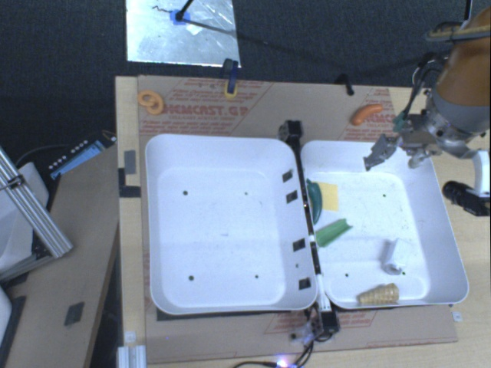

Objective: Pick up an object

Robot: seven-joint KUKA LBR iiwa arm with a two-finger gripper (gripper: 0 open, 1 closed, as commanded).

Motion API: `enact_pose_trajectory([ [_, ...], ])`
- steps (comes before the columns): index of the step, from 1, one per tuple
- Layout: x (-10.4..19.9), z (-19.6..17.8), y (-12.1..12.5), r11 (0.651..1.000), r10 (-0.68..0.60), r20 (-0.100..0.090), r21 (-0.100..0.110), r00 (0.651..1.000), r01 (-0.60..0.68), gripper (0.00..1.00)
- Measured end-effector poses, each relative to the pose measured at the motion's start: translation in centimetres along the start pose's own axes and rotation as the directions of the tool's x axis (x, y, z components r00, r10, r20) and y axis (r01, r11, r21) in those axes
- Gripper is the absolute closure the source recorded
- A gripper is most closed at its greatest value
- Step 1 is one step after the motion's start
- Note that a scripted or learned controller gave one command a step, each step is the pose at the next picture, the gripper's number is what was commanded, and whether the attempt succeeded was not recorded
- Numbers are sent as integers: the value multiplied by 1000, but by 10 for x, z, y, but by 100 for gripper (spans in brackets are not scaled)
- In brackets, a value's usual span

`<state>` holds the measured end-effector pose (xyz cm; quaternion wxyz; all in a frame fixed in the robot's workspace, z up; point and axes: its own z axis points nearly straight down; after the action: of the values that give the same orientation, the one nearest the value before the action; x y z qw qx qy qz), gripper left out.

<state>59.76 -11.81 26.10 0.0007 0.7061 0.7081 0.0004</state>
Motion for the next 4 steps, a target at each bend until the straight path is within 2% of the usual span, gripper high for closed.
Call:
enact_pose_trajectory([
  [1, 0, -11, 1, 1000, -3, 0, -3, 1000, 3, 100],
  [2, 34, -151, -9, 1000, -6, 1, -16, 1000, 6, 100],
  [3, 38, -281, -56, 1000, -3, 1, -14, 1000, 3, 100],
  [4, 106, -275, -95, 1000, -8, -2, -1, 1000, 8, 100],
])
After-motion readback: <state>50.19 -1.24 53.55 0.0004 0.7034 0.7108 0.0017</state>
